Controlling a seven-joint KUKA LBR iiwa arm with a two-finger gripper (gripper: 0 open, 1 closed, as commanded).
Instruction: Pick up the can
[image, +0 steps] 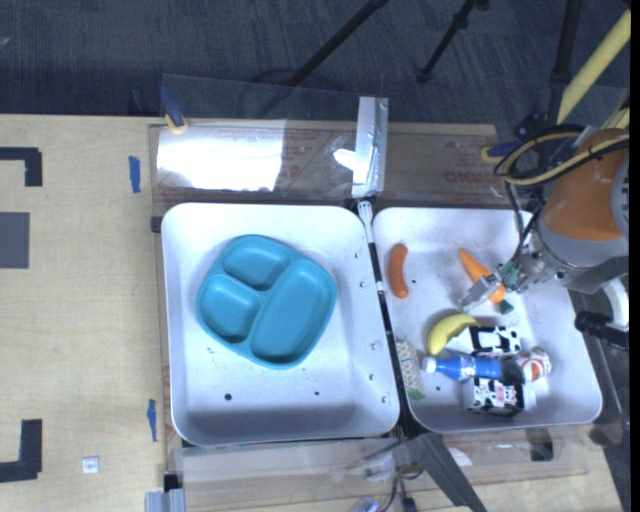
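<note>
The can (537, 366), small with red and white on it, lies near the right bin's (560, 415) front right corner, beside black-and-white patterned cartons (496, 396). My gripper (487, 291) hangs low over the middle of the right bin, just below an orange carrot (471, 264) and above a yellow banana (450, 329). It stands to the upper left of the can, well apart from it. The grey arm with its orange band (585, 205) comes in from the right.
An orange-red sausage (398, 271) lies by the right bin's left wall. A blue-and-white bottle (462, 368) lies beneath the banana. The left bin (190, 400) holds a blue divided plate (266, 298). Cables hang near the arm at the upper right.
</note>
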